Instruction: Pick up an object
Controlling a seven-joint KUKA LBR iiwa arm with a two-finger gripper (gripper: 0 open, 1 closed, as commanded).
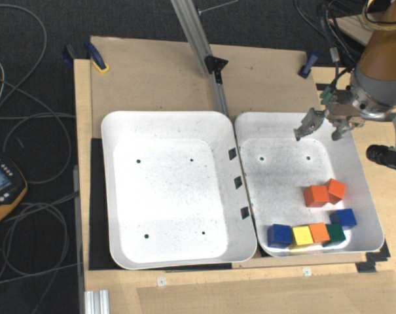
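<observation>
My gripper point(324, 128) hangs above the far edge of the right bin point(276, 150), fingers spread open with nothing between them. Well below it in the view, two orange blocks point(324, 193) sit together near the bin's right side. Along the bin's near edge lies a row of blocks: blue point(280, 234), yellow point(302, 235), orange point(319, 231) and green point(335, 234). Another blue block point(343, 217) rests just behind the green one. All the blocks lie apart from the gripper.
The left bin point(119, 149) sits beside the right one, joined by black clips point(237, 182). A slanted metal pole point(198, 38) rises behind the bins. Cables and a handheld pendant point(1, 182) lie left of the bench.
</observation>
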